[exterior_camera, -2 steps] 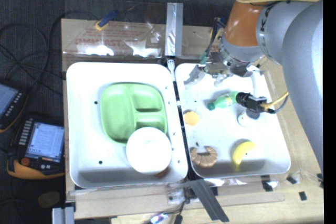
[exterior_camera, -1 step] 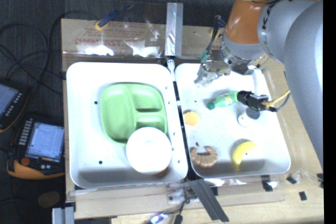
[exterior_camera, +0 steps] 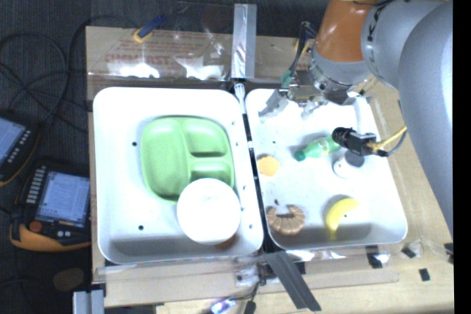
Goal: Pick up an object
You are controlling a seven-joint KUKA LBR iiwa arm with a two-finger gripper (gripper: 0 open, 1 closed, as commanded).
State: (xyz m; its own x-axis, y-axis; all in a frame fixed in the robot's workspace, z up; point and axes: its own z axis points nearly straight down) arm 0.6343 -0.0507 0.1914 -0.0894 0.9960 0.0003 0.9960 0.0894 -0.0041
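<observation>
**A:** What sits around the arm, and does anything stand in its way?

**B:** The gripper [exterior_camera: 292, 102] hangs over the far edge of the right bin [exterior_camera: 383, 228], its two fingers spread apart with nothing between them. A black fitting with a yellow cable [exterior_camera: 355, 140] juts from the arm above the bin's middle, right over a small white object [exterior_camera: 342, 169] and just beside the green bottle [exterior_camera: 314, 150]. The divider [exterior_camera: 246, 151] between the bins runs close to the gripper's left. A clear plastic sheet [exterior_camera: 165, 48] lies on the bench beyond the left bin, and handheld screens [exterior_camera: 55, 198] rest on the floor to the left.

**A:** How many loose things can you count?

**B:** In the right bin, five: one green bottle lying on its side, one small orange piece [exterior_camera: 268, 166] near the divider, one brown ridged ring [exterior_camera: 285, 218] at the near edge, one yellow banana-shaped piece [exterior_camera: 339, 213] beside it, and the small white object. All lie apart from one another and apart from the fingers.

**A:** And the left bin?

**B:** The left bin [exterior_camera: 118, 114] holds two things: one green divided tray [exterior_camera: 188, 154], and one white round bowl [exterior_camera: 209, 210] overlapping the tray's near corner.

**A:** So which is nearest the gripper?

**B:** The green bottle and the orange piece, both a little nearer the camera than the fingertips.
</observation>
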